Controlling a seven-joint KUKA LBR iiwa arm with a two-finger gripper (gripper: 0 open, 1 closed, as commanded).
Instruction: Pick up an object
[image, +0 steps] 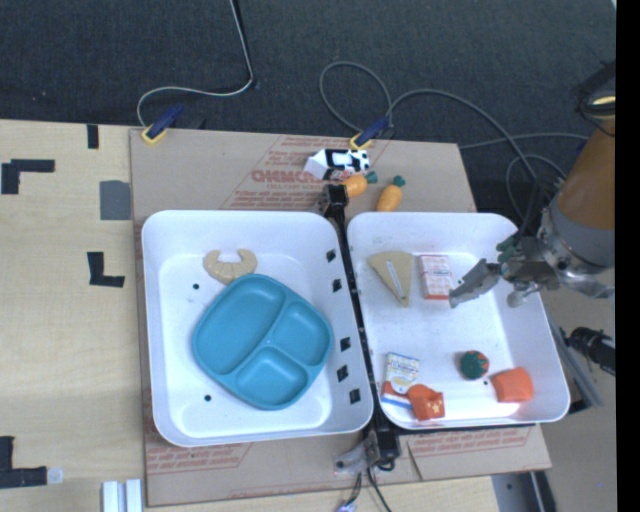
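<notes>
My gripper hangs over the right bin, near its right wall, open with nothing between its fingers. One dark finger slants left towards a small pink and white box. A tan wedge lies left of that box. Nearer the front of the bin are a green ball, an orange block, a white carton and a red-orange piece. All of them lie below and apart from the gripper.
The left bin holds a blue divided tray and a tan crescent. Behind the bins, on the cardboard, lie a toy carrot, a black and white toy and cables.
</notes>
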